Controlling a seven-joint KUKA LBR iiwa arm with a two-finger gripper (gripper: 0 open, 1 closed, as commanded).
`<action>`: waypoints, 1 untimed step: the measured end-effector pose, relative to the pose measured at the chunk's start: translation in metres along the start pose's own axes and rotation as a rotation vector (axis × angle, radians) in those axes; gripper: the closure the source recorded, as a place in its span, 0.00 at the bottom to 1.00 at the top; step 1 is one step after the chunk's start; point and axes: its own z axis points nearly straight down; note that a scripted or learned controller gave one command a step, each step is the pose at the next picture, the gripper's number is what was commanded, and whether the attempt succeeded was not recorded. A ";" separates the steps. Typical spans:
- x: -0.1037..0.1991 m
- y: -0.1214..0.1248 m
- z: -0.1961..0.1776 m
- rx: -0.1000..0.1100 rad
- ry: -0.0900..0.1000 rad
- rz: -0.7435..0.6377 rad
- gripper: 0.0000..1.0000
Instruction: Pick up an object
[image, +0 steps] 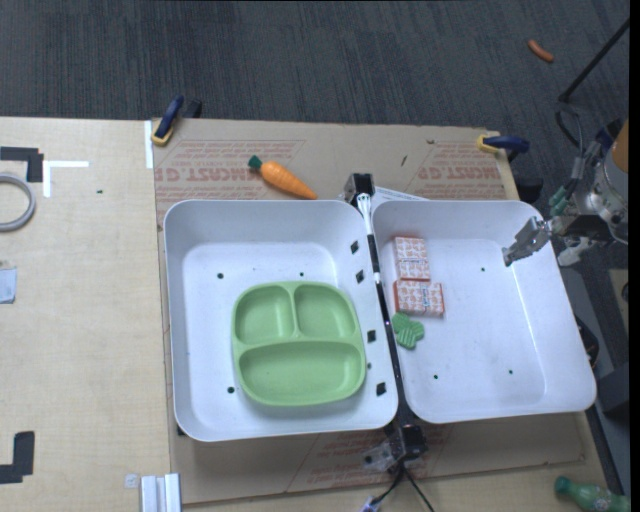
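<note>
**Hand at the right bin's far rim**

On the desk (80, 330), a green three-part plastic plate (298, 344) fills the left white bin (190, 300). In the right white bin (500, 360), against the left wall, lie a small green toy (407, 331) and two red-and-white patterned cartons (414, 273), unobstructed. Beyond the bins, an orange toy carrot (283, 177). The hand (526, 241) hovers at the right bin's far right rim, seemingly holding nothing; its opening is unclear.

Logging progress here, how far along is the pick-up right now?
Nothing is picked yet. The end effector sits at the right bin's right edge. The two red boxes and the green piece lie along that bin's left side. Approach, grasp and lift remain.
</note>
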 end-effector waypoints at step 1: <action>0.063 -0.003 0.137 0.001 0.001 0.122 0.00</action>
